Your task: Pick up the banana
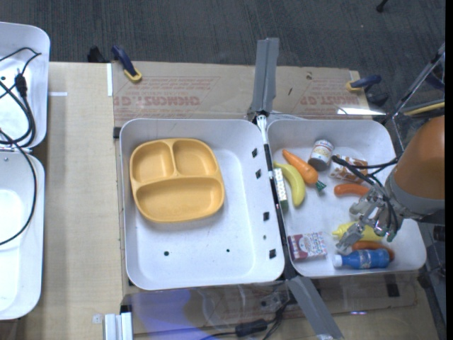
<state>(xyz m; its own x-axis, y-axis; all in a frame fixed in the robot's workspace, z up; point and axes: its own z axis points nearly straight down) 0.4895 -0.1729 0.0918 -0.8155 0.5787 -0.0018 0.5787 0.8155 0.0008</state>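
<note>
A pale wooden bench with a sheet of cardboard at its far edge bears two white bins side by side; the left bin [141, 261] holds a yellow divided plate [177, 179], and the right bin [386, 137] holds the clutter. The banana [294, 183] lies at the left side of the right bin, just beside the wall between the bins, with a carrot [300, 166] touching or nearly touching its upper right. A small jar [321, 153] stands near the carrot, and a red carton [308, 245] lies lower down. The gripper [362, 225] hovers low at the bin's right side, well apart from the banana, its fingers seemingly parted and holding nothing. Right under it sit a small yellow thing [348, 229], an orange-red thing [371, 246] and a blue bottle [362, 260]. The main risk is that a descent from here closes on that cluster, not the banana. Even after moving left, the fingers may strike the dividing wall or catch the carrot, and the banana's curve may let it slip out.
</note>
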